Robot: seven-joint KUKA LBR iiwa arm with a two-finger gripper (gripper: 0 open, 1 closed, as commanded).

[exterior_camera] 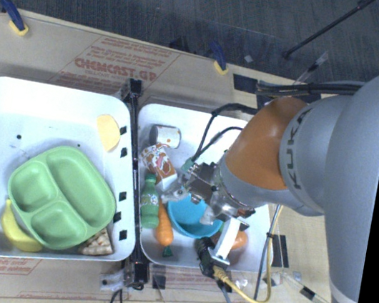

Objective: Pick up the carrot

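The carrot (164,232) is a short orange piece lying near the front of the right bin (202,122), between a green bottle (150,204) and a blue bowl (193,220). My gripper (181,191) hangs low over the middle of that bin, just above and behind the carrot, at the bowl's left rim. The wrist and the arm's orange band (266,150) cover the bin's right half. Nothing is visibly held.
A silver can (167,136) and a snack packet (158,164) lie behind the bottle. Another orange item (239,242) sits at the bin's front right. The left bin (7,115) holds a green divided plate (62,194), a yellow wedge (108,131) and a yellow object (15,233).
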